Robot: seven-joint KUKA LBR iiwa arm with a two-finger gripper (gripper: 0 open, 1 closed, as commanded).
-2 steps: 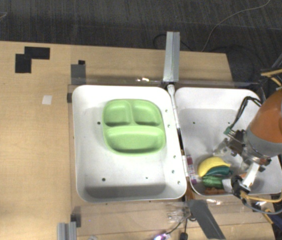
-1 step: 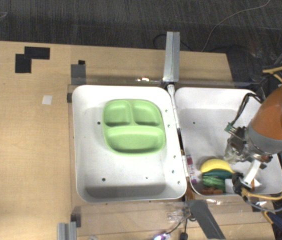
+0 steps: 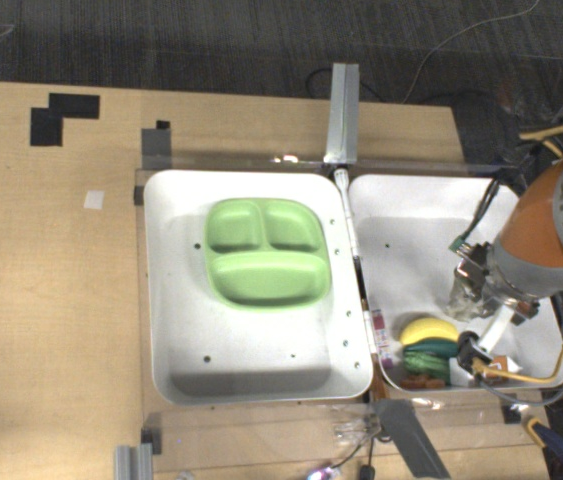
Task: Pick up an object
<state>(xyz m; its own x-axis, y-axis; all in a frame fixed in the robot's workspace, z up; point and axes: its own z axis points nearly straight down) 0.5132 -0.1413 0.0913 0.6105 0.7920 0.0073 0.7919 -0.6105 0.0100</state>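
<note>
One green divided plate (image 3: 266, 251) lay in the left bin (image 3: 176, 298); the gripper (image 3: 469, 298), fingers' state unclear, hung above one yellow fruit (image 3: 429, 330)

The left bin (image 3: 176, 298) is mostly taken by a green tray (image 3: 266, 251) lying toward its far right; bare floor runs along its left side and across its near end. In the right bin (image 3: 401, 218), the far half is open white floor. Its near end is crowded: a yellow object (image 3: 429, 329), a green one (image 3: 431, 349) and a red one (image 3: 423, 362) lie packed together, with the gripper (image 3: 471, 298) and arm (image 3: 551, 228) hanging over the right side just beside them.
</note>
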